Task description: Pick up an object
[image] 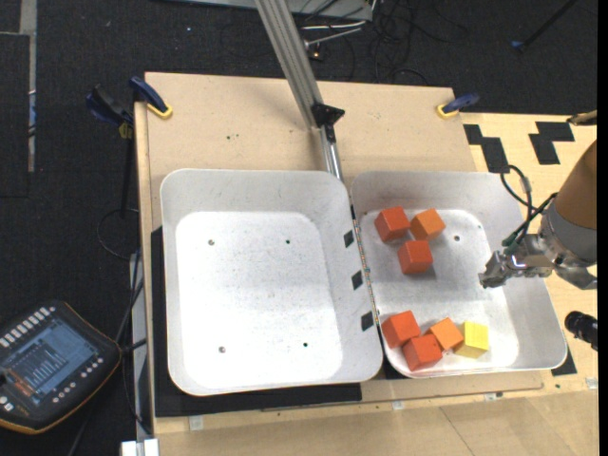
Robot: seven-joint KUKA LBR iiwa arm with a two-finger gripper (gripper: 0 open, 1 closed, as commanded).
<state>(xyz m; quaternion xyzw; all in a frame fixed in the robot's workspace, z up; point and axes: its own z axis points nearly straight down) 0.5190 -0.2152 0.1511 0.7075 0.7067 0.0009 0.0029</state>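
The right bin (532, 331) holds several small blocks. Near its far side sit a red-orange block (390, 223), an orange block (427, 223) and a red block (416, 256). Near its front edge lie two red blocks (400, 327) (423, 351), an orange block (446, 333) and a yellow block (475, 338). My gripper (495, 275) hangs low over the bin's right part, to the right of the red block and above the yellow one, touching no block. Its fingers are too small and dark to read.
The left bin (252, 278) lies beside the right one on the wooden bench. A slanted metal pole (290, 50) comes down to the bins' far junction. A teach pendant (47, 359) rests at the lower left, off the bench.
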